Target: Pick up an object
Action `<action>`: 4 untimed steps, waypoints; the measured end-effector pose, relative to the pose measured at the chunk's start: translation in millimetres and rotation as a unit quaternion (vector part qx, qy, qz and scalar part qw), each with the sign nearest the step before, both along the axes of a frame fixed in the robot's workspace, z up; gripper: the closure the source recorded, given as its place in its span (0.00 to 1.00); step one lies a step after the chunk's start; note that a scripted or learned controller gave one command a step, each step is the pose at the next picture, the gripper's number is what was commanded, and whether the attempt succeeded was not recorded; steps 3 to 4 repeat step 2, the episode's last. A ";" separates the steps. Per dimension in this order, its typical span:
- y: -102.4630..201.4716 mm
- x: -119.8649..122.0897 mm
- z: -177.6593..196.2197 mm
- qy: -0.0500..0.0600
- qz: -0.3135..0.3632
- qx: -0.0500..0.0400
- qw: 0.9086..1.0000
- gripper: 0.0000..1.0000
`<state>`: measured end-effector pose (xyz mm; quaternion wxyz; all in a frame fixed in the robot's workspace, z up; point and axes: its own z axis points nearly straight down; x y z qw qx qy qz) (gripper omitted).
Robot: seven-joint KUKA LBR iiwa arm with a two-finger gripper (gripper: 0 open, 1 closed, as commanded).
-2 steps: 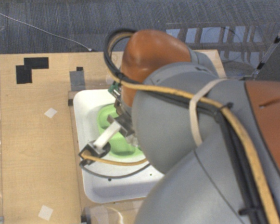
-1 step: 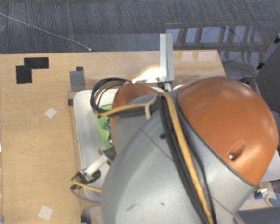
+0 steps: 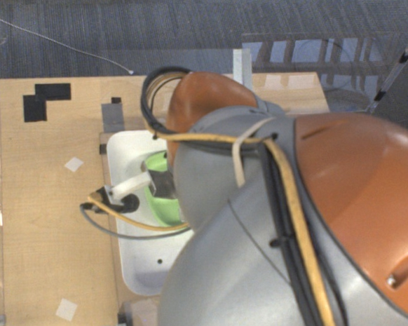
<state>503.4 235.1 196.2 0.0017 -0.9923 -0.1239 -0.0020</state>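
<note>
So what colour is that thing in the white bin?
Bright green, seen in the camera view, partly hidden by the arm.

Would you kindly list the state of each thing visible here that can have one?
arm: reached in over the bin, covering most of it
white bin: flat on the bench, its left part visible
green object: lying in the bin, partly hidden by the arm
yellow cable: looped out over the bin's left rim
</note>
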 end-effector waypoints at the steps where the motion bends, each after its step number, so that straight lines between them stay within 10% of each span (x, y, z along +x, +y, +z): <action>1: -4.6 -13.6 180.3 -0.002 -0.027 0.003 1.000 1.00; 2: -1.9 -18.0 34.8 0.005 -0.022 -0.006 1.000 1.00; 4: -1.9 -18.0 34.8 0.005 -0.022 -0.006 1.000 1.00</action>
